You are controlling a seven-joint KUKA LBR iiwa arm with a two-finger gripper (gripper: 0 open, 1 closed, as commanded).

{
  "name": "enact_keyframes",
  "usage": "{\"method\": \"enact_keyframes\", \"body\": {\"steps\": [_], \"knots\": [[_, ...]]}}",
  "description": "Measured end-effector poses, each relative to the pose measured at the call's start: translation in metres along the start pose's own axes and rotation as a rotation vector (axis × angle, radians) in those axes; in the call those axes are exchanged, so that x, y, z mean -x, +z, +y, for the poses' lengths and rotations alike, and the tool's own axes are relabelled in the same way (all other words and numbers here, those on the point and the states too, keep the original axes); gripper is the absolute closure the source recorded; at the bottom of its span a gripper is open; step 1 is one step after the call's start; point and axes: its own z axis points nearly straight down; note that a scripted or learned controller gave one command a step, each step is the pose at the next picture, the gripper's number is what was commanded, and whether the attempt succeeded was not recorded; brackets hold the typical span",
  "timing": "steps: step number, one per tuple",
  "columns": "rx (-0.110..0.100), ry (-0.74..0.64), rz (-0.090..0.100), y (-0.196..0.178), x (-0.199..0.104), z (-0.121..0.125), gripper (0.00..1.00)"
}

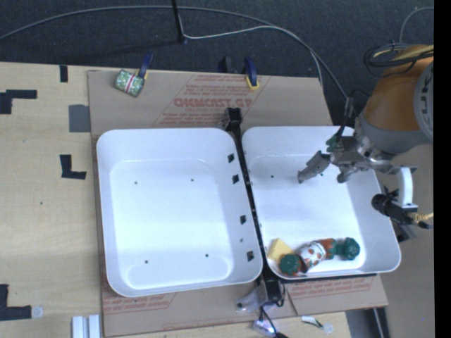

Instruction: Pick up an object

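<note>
Several small objects lie along the near edge of the right bin (366, 210): a yellow wedge (279, 247), a green ball (289, 263), a red and white bottle-like toy (316, 253) and a dark green piece (347, 248). My gripper (323, 177) hangs over the far half of that bin, well away from the objects. Its two fingers are spread open with nothing between them. The arm's orange band shows at the upper right.
The left bin (169, 146) sits beside the right one, joined by a black divider (243, 189). A small green patterned box (130, 82) rests on the cardboard at the far left. Blue clamps (249, 70) and a black cable run along the back.
</note>
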Motion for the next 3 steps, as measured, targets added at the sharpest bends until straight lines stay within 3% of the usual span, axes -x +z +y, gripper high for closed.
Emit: {"method": "enact_keyframes", "body": {"steps": [1, 2, 3], "knots": [[-0.005, 0.001, 0.001, 0.054, -0.001, -0.039, 0.00], [-0.002, 0.004, 0.000, 0.119, 0.068, -0.040, 0.00], [0.002, -0.001, 0.000, 0.116, 0.082, -0.041, 0.00]]}}
